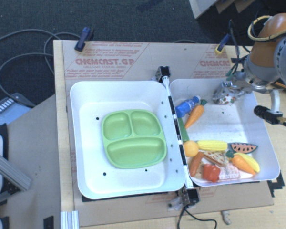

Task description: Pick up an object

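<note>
1. Orange carrot (pixel 194 116) lies in the right bin (pixel 257 128), near the divider, beside a blue bottle (pixel 186 106).
2. It lies left of the end effector (pixel 225 95) and a little nearer the camera, its long axis diagonal.
3. Whether the end effector is released or clenched cannot be told; nothing visible sits in it.

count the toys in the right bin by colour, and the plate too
green plate: 1
blue bottle: 1
orange items (carrots, ball): 3
yellow items (corn, banana): 2
watermelon slice: 1
red piece: 1
total: 9; the crowded corner may hide more
</note>
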Controlling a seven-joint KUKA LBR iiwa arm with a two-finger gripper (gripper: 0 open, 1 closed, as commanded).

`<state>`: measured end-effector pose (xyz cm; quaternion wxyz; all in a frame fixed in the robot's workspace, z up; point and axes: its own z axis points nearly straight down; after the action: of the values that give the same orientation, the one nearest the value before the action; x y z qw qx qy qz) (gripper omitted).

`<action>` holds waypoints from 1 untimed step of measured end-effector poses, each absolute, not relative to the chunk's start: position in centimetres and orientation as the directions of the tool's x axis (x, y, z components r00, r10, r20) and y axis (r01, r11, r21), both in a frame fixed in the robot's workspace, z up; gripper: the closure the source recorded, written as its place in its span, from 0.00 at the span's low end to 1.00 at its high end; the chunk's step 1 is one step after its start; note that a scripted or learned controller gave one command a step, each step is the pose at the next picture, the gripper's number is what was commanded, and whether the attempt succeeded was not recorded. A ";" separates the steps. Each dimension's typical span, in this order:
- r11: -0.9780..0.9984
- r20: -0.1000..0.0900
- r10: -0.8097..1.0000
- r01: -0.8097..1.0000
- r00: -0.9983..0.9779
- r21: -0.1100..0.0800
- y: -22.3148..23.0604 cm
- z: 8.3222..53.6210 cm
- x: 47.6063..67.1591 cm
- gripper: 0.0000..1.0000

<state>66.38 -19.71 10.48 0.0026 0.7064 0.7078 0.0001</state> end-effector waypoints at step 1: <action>0.001 -0.006 1.000 1.000 -0.001 0.006 -14.2 9.2 66.9 1.00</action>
<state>66.93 -14.23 9.22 0.0041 0.7067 0.7075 0.0001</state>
